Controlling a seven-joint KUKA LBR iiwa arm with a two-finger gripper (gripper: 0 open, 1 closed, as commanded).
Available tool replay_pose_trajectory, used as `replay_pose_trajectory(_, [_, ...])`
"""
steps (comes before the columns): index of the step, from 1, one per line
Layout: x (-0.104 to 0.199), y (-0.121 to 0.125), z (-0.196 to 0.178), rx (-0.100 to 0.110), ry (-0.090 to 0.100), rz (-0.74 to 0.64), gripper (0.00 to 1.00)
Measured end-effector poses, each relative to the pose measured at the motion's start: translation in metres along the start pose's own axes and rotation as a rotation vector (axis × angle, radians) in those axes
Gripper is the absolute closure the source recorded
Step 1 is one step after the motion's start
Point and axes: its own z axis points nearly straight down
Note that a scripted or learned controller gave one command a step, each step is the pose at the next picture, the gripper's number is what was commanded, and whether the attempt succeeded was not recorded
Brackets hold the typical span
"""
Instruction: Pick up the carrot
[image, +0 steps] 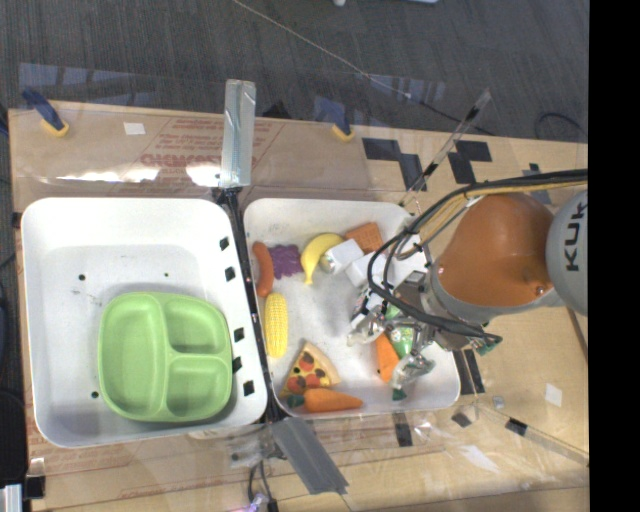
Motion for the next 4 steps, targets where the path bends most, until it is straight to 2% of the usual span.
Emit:
replay_pose_trajectory(1, [0.001, 0.009, 0.028, -0.002, 0.0, 0.019, 0.0])
replay_pose_trajectory(2, [-0.001, 0.009, 0.018, 0.0, -0.002, 0.013, 1.0])
replay_pose_trajectory(3, [-0.006, 0.015, -0.03, 0.005, -0.003, 0.063, 1.0])
replay_pose_trajectory(4, [-0.027, 0.041, -0.041, 0.002, -0.002, -0.285, 1.0])
